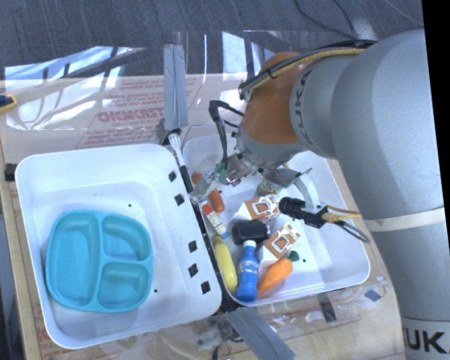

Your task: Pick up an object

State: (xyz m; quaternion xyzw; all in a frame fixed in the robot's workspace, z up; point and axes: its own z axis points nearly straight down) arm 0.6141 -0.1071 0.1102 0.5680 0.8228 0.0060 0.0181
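Two bins, and I've got the gripper (226,172) low at the right bin's (335,259) far left corner, presumably to reach the clutter there; banana (226,268), blue bottle (247,271) and carrot (274,275) lie along its near edge. Open or closed, I cannot tell.

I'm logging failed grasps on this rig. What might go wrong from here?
1. The gripper hangs close to the wall between the bins, so it may strike that wall on the way down.
2. The yellow banana, blue bottle and carrot lie pressed together. A grasp there may catch two things or slip off.
3. The small cards seem to lie flat and may be hard to pinch.
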